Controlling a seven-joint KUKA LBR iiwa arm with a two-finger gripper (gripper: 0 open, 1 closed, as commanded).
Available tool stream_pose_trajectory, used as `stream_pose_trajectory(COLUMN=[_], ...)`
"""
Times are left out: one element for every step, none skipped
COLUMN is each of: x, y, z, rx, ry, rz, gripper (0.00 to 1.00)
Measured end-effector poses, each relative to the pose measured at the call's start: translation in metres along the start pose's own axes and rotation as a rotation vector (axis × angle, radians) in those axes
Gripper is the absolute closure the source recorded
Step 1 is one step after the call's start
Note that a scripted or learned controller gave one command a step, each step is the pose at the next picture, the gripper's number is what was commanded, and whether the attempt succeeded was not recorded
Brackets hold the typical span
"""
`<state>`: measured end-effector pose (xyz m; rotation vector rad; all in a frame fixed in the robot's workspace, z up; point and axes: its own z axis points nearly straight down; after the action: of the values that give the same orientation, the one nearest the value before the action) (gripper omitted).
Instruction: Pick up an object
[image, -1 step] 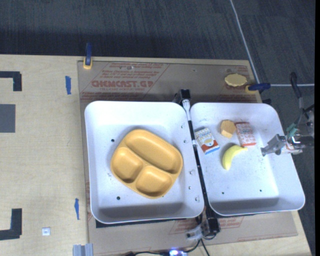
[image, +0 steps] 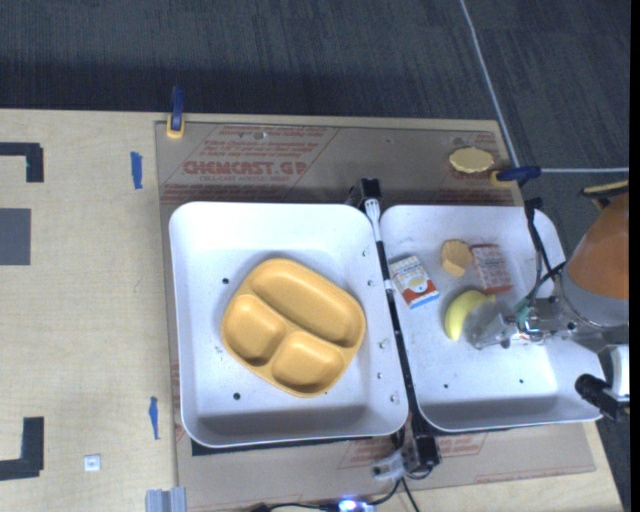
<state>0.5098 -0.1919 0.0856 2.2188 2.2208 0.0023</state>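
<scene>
Two shallow white bins sit side by side on the bench. The left bin (image: 190, 300) holds a yellow three-compartment tray (image: 292, 325), which lies tilted on the bin floor with its single long compartment toward one o'clock and its two smaller ones toward seven. In the right bin (image: 480, 400) the objects cluster in the upper half: a small white carton with red and blue print (image: 413, 280) lies at about ten o'clock from the bin's middle, a tan rounded piece (image: 457, 256) sits near twelve o'clock, and a reddish packet (image: 491, 268) lies just beside it toward two o'clock. A yellow lemon-shaped fruit (image: 458, 313) rests near the centre. The gripper (image: 492, 328) reaches in from three o'clock and sits low, right against the fruit's three o'clock side; it appears blurred and translucent here, so I cannot tell whether it is open, closed or grasping anything. The orange band (image: 605, 255) of the arm shows at the right edge.
</scene>
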Motion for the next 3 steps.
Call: stream_pose_trajectory(x=[0.069, 0.093, 0.099], y=[-0.029, -0.029, -0.029], z=[0.000, -0.001, -0.001], rx=[-0.001, -0.002, -0.002], ry=[0.002, 0.000, -0.001], rz=[-0.001, 0.000, 0.002], gripper=[0.00, 0.00, 0.00])
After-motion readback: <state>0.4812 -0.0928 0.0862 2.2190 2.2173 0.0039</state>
